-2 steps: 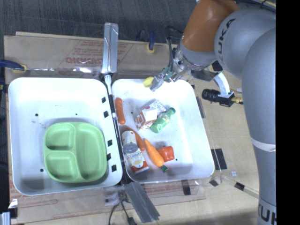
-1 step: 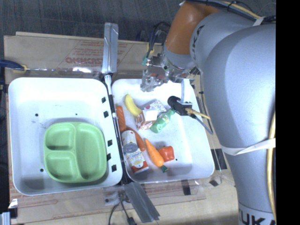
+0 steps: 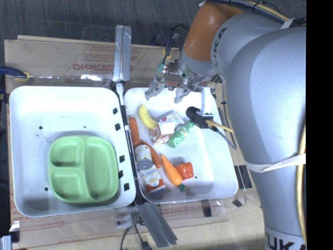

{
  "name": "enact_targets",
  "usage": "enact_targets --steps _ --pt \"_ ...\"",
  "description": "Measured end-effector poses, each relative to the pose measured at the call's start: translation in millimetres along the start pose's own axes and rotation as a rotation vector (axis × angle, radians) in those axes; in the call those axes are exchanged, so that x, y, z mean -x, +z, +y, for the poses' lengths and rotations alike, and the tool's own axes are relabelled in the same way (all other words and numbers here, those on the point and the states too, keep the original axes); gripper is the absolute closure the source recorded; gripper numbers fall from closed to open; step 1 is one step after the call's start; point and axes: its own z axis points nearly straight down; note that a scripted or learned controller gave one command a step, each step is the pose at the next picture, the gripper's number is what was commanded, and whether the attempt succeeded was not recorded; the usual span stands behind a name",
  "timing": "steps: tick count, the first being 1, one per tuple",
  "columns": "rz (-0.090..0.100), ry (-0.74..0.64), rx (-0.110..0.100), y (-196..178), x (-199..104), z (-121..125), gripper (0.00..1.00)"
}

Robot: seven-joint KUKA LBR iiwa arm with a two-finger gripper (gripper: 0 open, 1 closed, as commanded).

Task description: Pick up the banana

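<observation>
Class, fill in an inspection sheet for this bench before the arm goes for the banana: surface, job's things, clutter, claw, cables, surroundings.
Surface: left bin and right bin, white, side by side.
Job's things: banana lies in the right bin, near its far left corner, ungrasped.
Clutter: green plate in the left bin; carrots, bottles, carton around the banana.
Grippers: claw open, over the right bin's far edge, holding nothing.
Cables: dark cable loops behind the wrist.
Surroundings: cardboard under the bins, dark floor.
</observation>
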Motion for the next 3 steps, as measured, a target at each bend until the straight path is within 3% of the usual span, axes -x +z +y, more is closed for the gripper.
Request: enact_targets --steps 1,2,3 --pt "0.001 0.007 0.014 85.7 25.5 -2.2 0.00" --pt "-0.002 0.030 0.019 91.0 17.7 -40.2 0.00" --pt "0.000 0.007 0.001 -2.6 -35.0 -58.4 0.00"
